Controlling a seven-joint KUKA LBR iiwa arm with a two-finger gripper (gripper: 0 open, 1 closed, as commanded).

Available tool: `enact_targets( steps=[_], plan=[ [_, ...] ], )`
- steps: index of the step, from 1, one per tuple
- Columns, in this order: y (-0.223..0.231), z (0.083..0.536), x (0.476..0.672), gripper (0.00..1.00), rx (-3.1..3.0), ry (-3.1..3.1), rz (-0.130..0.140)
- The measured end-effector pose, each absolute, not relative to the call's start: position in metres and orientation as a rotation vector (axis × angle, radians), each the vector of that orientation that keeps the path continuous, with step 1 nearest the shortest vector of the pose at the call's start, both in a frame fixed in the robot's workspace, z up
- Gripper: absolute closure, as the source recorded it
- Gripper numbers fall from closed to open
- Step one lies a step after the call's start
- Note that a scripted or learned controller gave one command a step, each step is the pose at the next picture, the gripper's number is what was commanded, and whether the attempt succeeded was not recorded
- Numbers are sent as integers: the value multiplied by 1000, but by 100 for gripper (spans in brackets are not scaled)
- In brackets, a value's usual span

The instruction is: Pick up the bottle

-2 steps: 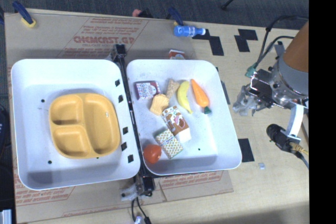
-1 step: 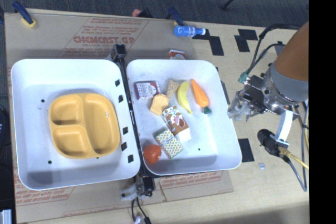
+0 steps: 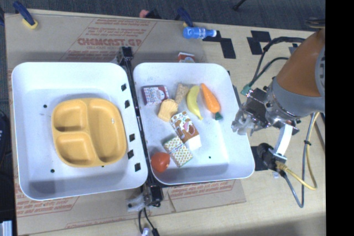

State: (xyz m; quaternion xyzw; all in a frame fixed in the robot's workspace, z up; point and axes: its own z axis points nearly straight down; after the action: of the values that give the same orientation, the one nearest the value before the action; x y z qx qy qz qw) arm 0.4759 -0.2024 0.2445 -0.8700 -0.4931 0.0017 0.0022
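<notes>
A small blue bottle [image 3: 197, 32] lies on its side on the cardboard-covered bench, just behind the right bin [image 3: 238, 158] and outside it. My gripper [image 3: 244, 122] hangs over the right bin's right rim, well to the front and right of the bottle. Nothing shows in the gripper. The grey arm with its orange band [image 3: 301, 72] comes in from the right.
The right bin holds a banana [image 3: 193, 101], a carrot [image 3: 210, 98], a dark red packet [image 3: 154, 94], a cracker [image 3: 167, 109], a small carton [image 3: 185, 130], a patterned box [image 3: 178, 151] and a tomato [image 3: 160, 162]. A yellow divided plate [image 3: 88, 131] lies in the left bin [image 3: 22, 119]. Cables trail at the right.
</notes>
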Motion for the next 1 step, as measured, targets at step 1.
enact_targets(
  steps=[1],
  plan=[
    [-195, 255, 476, 100, -2777, -1466, 5]
  ],
)
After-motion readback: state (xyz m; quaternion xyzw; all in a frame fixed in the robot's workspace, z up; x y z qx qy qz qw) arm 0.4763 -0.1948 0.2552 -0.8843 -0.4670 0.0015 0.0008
